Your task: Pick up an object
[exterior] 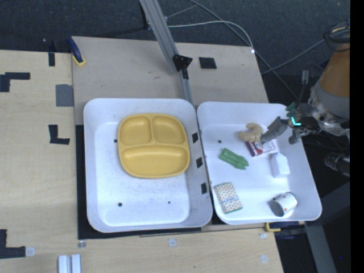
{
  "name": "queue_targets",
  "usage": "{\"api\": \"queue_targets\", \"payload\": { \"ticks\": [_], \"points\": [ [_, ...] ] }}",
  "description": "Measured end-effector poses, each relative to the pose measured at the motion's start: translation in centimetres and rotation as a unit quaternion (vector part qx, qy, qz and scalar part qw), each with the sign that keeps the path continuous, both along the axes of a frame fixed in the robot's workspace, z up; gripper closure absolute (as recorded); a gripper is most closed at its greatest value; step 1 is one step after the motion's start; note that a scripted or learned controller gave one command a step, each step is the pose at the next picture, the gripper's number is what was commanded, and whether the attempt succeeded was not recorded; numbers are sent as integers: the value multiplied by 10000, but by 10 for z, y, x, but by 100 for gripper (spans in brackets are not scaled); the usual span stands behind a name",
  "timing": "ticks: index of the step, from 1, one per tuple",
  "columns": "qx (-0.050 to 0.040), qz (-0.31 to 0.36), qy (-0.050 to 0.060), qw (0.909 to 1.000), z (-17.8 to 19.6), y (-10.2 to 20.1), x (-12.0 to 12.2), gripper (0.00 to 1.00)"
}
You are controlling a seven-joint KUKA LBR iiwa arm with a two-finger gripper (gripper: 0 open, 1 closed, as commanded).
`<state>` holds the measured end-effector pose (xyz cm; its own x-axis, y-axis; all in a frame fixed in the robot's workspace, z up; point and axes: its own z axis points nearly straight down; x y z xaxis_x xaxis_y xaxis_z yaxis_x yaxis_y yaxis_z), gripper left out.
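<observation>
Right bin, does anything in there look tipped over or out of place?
The cup in the right bin lies on its side near the front corner. The other items are scattered loosely, but nothing looks spilled or broken.

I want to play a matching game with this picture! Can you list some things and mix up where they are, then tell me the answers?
Things:
1. yellow divided plastic plate
2. green crumpled plastic piece
3. small patterned square packet
4. white and grey cup lying on its side

Places:
A. near right corner of the right bin
B. middle of the right bin
C. left bin
D. near left corner of the right bin

Pairs: 1-C, 2-B, 3-D, 4-A
</observation>
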<state>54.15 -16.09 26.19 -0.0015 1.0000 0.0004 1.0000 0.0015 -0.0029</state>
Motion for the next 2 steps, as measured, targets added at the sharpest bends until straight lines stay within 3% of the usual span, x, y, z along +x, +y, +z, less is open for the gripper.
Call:
{"api": "queue_targets", "payload": {
  "ticks": [1,2],
  "points": [
    [-3,1,-8,10000,0,0,0,0],
    [-3,-4,14,10000,-49,-3,8,0]
  ]
}}
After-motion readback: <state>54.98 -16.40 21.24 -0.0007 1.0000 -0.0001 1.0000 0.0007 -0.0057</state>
